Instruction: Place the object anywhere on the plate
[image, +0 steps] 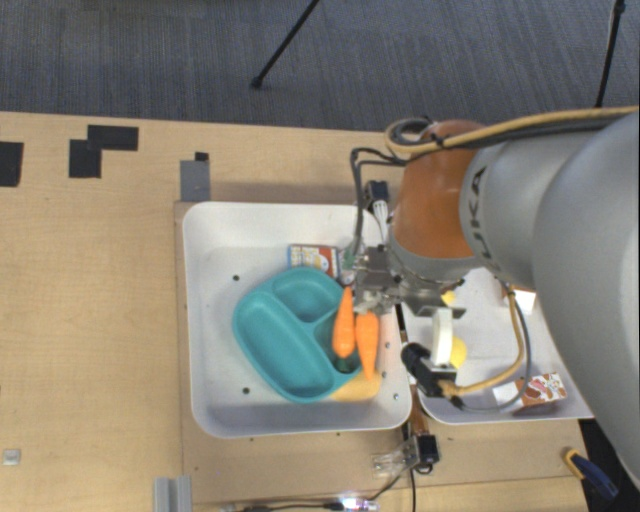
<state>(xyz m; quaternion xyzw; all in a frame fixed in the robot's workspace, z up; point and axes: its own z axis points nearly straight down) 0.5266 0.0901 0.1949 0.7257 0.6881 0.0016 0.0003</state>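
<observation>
1. The arm (520, 220) reaches in from the right and its wrist hangs over the seam between the two white bins, just above the right edge of the left bin (200, 300)
2. The claw (362, 292) sits directly over the top ends of two carrots, and whether it is spread or pressed together I cannot tell, since the wrist housing covers it
3. The left carrot (344, 322) starts right under the claw and runs toward the near side, so its long axis lies far-to-near; I judge it the likelier thing being carried, though no grip on it is visible
4. The second carrot (367, 342) lies just beside it on the right, parallel, and reaches a little nearer
5. The teal plate (285, 335), divided into compartments, lies in the left bin; both carrots lie over its right rim, the left one partly above the plate's right compartment
6. A yellowish piece (356, 390) lies at the plate's near right corner, touching the second carrot's tip
7. A small carton (313, 257) lies at the far side of the left bin, just beyond the plate
8. The right bin (480, 410) holds a yellow thing (457, 350) near its left wall and a small packet (543, 390) at its near right
9. The move ahead is short: a slight shift left would bring the carrot fully over the plate
</observation>
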